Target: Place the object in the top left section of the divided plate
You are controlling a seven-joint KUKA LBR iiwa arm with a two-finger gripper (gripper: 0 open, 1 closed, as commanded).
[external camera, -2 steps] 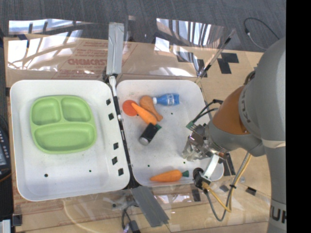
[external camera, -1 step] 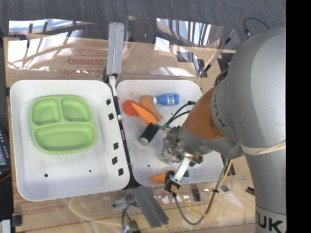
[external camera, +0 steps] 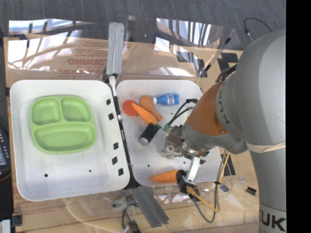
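Camera view finds the grey two-finger gripper (external camera: 171, 148) low over the right white bin (external camera: 194, 89), grip state untellable, presumably seeking a toy like the orange plastic carrot (external camera: 164, 177) at lower centre, while the green divided plate (external camera: 62, 124) waits at left.

A green divided plate (external camera: 62, 124) sits in the left bin (external camera: 24, 178). The gripper (external camera: 171, 148) hangs over the right bin (external camera: 189, 89), near a carrot (external camera: 164, 176), bottle (external camera: 167, 99) and drumstick (external camera: 150, 106).
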